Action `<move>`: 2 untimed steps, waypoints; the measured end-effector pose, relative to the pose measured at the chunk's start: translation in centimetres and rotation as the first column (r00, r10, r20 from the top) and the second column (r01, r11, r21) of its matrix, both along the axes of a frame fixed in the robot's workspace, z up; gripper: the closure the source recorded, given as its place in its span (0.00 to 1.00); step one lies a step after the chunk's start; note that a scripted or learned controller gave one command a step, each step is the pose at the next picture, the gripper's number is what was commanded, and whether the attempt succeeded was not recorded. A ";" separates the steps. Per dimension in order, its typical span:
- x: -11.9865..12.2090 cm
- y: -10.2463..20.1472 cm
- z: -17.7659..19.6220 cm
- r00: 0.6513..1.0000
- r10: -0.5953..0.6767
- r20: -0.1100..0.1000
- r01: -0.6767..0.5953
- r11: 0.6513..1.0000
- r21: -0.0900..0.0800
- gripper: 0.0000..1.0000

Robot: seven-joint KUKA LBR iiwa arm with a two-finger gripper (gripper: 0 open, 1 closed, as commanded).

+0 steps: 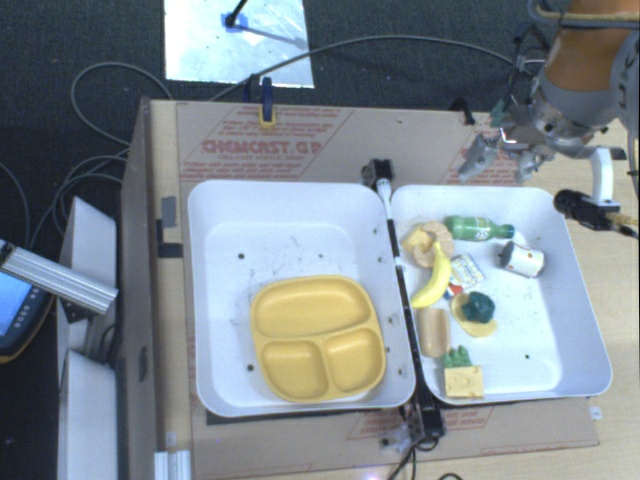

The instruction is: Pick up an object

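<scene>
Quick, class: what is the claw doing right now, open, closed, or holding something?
Claw: open, holding nothing, above the far edge of the right bin.

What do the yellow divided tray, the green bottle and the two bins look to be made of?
Yellow divided tray: likely molded plastic, matte, with rounded compartment edges and a uniform color. Green bottle: probably plastic, glossy, with a paler label band; too small to be sure. Left bin and right bin: thin white plastic by the look, with smooth, slightly shiny, rounded rims.
</scene>
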State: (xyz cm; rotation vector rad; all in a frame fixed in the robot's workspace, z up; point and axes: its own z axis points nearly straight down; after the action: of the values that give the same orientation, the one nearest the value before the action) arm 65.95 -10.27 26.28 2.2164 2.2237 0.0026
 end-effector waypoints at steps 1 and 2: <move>-3.4 0.4 -13.9 1.000 -0.002 -0.006 0.002 1.000 0.001 0.00; -6.8 0.8 -17.2 1.000 0.000 0.015 0.000 1.000 -0.004 0.00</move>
State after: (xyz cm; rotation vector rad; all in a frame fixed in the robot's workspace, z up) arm 59.18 -9.43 9.03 2.2071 2.2137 0.0146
